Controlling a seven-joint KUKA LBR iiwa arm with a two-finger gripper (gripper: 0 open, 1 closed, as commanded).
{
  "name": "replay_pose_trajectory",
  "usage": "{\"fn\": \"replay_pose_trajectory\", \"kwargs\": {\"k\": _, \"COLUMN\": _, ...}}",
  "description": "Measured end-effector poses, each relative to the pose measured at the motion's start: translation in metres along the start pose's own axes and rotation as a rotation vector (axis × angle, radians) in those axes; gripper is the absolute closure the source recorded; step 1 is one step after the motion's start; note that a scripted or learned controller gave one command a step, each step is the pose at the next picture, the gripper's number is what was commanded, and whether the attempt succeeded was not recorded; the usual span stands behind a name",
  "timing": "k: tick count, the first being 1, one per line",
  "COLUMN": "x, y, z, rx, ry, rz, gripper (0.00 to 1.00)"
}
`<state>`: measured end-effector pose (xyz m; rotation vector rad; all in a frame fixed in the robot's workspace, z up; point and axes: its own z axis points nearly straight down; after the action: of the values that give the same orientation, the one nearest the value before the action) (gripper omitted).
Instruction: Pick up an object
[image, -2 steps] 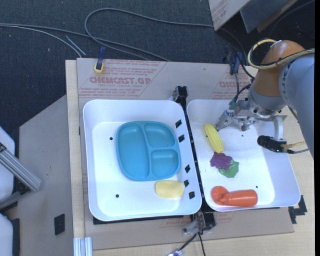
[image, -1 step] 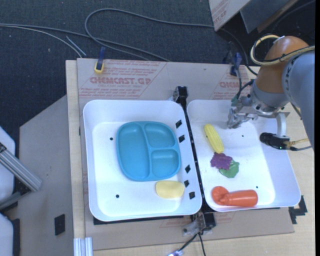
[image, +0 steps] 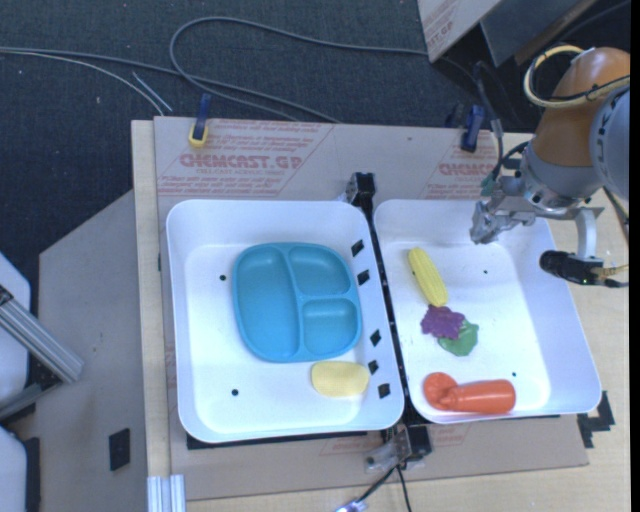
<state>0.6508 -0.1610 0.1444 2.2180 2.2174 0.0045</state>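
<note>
Flanking bench (image: 260, 150): dark carpet (image: 80, 100), cables (image: 215, 40)

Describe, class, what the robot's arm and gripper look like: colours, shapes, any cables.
The arm is grey and rounded, with an orange band above the wrist. A pale cable loops beside that band. The gripper is a small grey metal piece at its tip.
</note>
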Motion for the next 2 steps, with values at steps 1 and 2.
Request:
{"fn": "replay_pose_trajectory", "kwargs": {"k": 1, "x": 0.003, "y": -0.001, "z": -0.045, "rx": 0.0, "ry": 0.001, "rz": -0.001, "gripper": 1.0}}
{"fn": "replay_pose_trajectory", "kwargs": {"k": 2, "x": 0.0, "y": 0.01, "z": -0.104, "rx": -0.003, "ry": -0.001, "rz": -0.002, "gripper": 1.0}}
